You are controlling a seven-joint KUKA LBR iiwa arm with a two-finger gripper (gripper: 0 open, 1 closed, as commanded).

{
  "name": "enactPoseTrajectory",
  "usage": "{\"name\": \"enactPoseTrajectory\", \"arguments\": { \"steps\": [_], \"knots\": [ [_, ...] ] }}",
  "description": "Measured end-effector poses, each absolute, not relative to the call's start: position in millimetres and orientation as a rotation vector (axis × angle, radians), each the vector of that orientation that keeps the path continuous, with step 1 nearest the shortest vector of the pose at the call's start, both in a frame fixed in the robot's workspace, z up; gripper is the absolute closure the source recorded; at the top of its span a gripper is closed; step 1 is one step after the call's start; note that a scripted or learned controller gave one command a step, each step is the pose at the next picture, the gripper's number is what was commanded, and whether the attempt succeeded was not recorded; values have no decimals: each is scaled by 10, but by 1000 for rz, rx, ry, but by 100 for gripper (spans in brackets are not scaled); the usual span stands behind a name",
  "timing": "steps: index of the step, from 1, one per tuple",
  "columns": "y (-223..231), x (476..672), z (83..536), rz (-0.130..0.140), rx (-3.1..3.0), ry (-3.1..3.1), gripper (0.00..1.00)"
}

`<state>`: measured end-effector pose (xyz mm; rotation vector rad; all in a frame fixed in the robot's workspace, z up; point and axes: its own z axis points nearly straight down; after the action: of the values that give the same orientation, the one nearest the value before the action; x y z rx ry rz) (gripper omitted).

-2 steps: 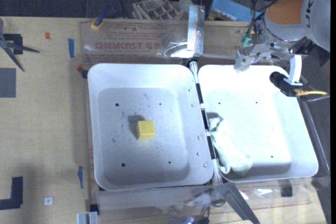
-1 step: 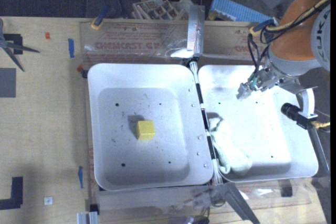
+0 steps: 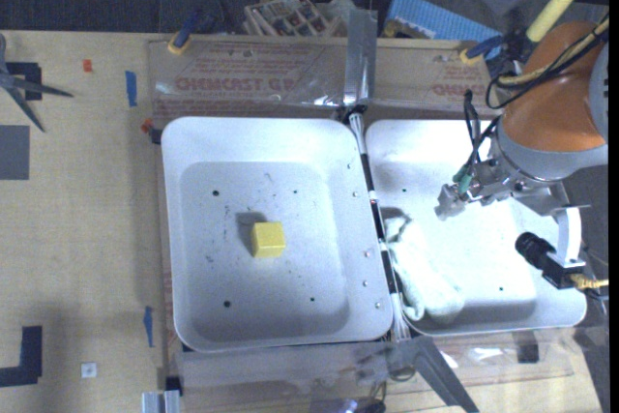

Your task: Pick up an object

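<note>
Yellow block (image 3: 269, 239) sits alone on the floor of the left bin (image 3: 193, 150), a little left of the middle, flat on its base. You have your gripper (image 3: 453, 198) over the right bin (image 3: 503, 295), up near that bin's top half, at the end of the grey arm (image 3: 551, 111) with its orange band. So the block lies to the left of your gripper in the camera view, and a bit lower in the picture, across the wall where the two bins meet. The two are well apart. You cannot tell if the gripper is wide or narrow, since its tip is small and blurry from here, and nothing shows in it. The block looks about as wide as it is long, so you likely have no long side to line up with; a grab from straight above should do. A white bag-like thing (image 3: 426, 285) lies in the right bin, close to the wall between the bins, below your gripper. To reach the block, I think you need to go left over that wall and then come down.
</note>
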<state>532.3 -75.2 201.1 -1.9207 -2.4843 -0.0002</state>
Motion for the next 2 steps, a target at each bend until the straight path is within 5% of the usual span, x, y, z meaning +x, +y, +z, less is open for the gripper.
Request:
{"name": "enactPoseTrajectory", "arguments": {
  "steps": [1, 2],
  "knots": [
    [-652, 5837, 2537, -2, -2086, -2354, 100],
    [-1059, 6414, 1894, -3, -1874, -2528, 100]
  ]
}}
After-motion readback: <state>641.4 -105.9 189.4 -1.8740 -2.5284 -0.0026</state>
